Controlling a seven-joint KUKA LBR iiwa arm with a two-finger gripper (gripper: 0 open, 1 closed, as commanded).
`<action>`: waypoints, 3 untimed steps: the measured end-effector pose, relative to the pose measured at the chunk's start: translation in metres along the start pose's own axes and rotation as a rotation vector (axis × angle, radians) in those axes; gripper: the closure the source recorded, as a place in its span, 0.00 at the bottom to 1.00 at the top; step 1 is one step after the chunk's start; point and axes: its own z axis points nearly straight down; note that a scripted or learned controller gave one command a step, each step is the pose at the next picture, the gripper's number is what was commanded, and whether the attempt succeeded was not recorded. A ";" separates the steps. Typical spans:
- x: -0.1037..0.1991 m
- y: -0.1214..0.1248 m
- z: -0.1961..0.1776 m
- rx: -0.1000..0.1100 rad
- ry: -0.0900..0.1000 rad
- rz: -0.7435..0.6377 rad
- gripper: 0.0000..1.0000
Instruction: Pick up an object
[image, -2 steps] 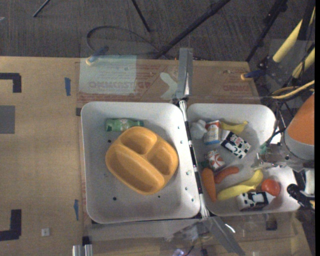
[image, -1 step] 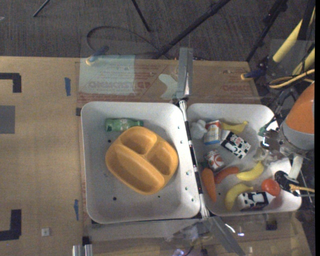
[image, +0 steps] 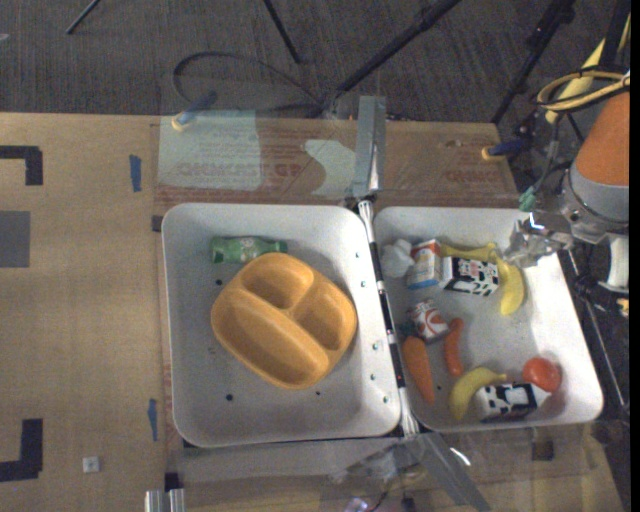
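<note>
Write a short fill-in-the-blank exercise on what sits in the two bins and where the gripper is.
1. The orange divided plate lies in the ____ bin.
2. The green bottle lies just above the plate, on its ____.
3. The gripper is at the upper right edge of the right bin, near the ____ banana.
4. The carrot lies in the ____ bin.

Missing words: left; side; upper; right
</note>
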 end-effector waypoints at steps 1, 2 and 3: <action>-0.017 -0.010 -0.122 -0.002 0.000 -0.067 1.00; -0.037 -0.050 -0.060 0.003 0.002 -0.161 1.00; 0.005 -0.059 -0.117 -0.001 0.001 -0.203 1.00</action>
